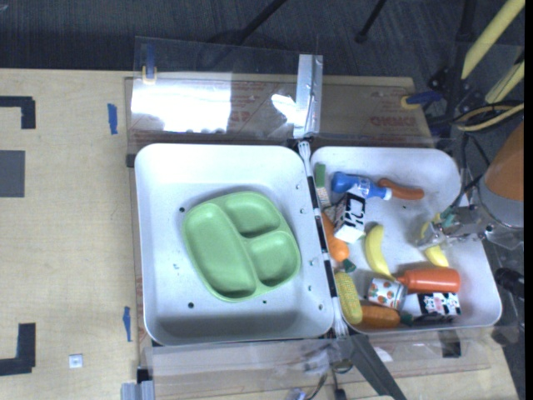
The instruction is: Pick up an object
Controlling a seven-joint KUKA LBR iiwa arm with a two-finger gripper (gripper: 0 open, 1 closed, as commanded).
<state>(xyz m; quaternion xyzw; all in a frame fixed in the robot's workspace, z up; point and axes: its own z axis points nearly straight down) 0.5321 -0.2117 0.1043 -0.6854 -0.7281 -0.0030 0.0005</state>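
The right bin (433, 161) holds several toy foods. Among them are a blue bottle (360, 185), an orange carrot (403, 192), a black-and-white box (354, 212), a banana (377, 249), a red bottle (430, 279), a small printed can (384, 292), a black-and-white carton (439, 305) and a corn cob (348, 297). My gripper (445, 228) reaches in from the right and hangs low over the bin's right side. It sits just above a small yellow piece (436, 254). The arm's orange band (508, 173) is at the right edge.
The left bin (158, 223) holds a green divided plate (241, 243). A clear panel (221, 98) and a metal upright (309, 94) stand behind the bins. The wooden bench (58, 223) stretches left, and cables and stands lie at the back right.
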